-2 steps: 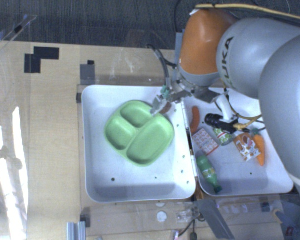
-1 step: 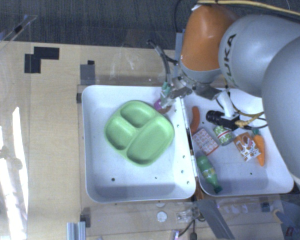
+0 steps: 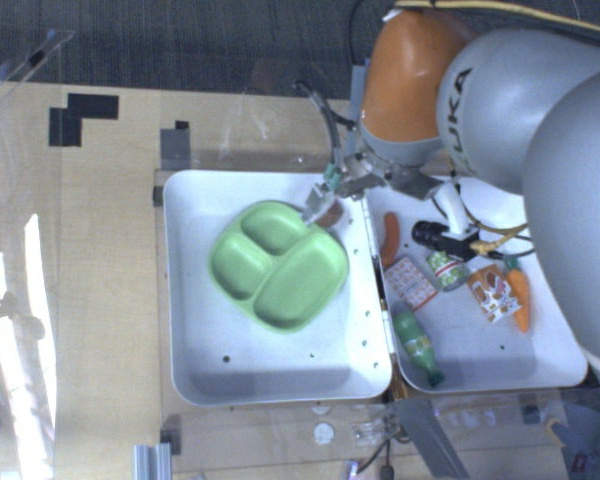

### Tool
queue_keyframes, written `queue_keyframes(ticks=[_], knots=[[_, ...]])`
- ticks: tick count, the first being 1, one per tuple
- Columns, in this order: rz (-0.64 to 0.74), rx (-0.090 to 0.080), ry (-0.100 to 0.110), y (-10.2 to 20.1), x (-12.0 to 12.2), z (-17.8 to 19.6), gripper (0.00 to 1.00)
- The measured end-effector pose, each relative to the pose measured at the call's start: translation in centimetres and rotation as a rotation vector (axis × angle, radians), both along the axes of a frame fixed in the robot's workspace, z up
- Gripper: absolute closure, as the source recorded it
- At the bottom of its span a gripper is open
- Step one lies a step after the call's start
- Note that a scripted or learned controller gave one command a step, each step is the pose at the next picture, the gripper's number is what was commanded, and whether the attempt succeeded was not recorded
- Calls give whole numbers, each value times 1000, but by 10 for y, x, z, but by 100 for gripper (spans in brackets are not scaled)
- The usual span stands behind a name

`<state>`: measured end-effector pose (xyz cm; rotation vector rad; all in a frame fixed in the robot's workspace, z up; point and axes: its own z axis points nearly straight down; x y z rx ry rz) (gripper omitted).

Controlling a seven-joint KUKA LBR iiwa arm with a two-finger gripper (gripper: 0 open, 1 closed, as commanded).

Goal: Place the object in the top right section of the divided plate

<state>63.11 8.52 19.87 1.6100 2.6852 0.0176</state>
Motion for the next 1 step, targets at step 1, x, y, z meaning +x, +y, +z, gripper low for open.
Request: queue_keyframes(ticks=[1], knots=[[0, 2, -8, 0, 2, 12, 100]])
